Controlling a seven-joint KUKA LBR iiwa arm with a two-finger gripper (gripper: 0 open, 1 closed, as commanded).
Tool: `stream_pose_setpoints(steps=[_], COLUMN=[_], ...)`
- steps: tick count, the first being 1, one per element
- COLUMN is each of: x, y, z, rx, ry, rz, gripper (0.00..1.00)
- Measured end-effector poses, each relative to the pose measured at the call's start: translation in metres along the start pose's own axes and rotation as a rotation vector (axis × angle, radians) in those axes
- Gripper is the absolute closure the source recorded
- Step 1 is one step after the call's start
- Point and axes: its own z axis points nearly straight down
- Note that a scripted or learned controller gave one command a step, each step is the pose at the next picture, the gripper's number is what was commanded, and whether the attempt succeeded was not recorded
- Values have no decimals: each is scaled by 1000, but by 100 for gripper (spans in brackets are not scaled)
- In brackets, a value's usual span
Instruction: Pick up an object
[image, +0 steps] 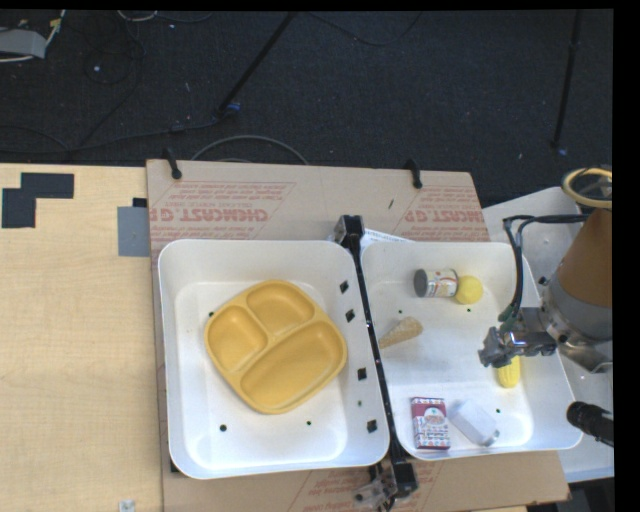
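**Robot gripper poised over right bin at edge of cluttered bench**

Dark carpeted floor strewn with black cables is being shown behind a wooden bench, where two shallow white bins are being kept side by side on a sheet of brown printed cardboard (300, 205). The left white bin (190, 420) is being occupied by a yellow plastic three-compartment plate (275, 345). The right white bin (400, 410) is being shared by a small grey-and-yellow bottle-shaped object (448, 286) near the far wall, a tan wedge-shaped piece (400, 332) beside the divider, a red and white printed card box (430, 422) and a pale grey oblong block (474, 422) near the front wall. A small yellow rounded object (509, 374) is being partly covered at the bin's right side by the dark two-finger gripper (502, 350) of the grey and orange arm (590, 270). Whether the fingers are apart or together cannot be told.
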Motion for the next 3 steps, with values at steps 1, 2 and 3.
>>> stream_pose_setpoints(steps=[1, 2, 3], x=[-1, 47, 107], y=[1, 5, 24], z=[-53, -45, -39], rx=[0, 6, 6], ry=[0, 3, 3], rz=[-1, -3, -5], gripper=[100, 100, 100])
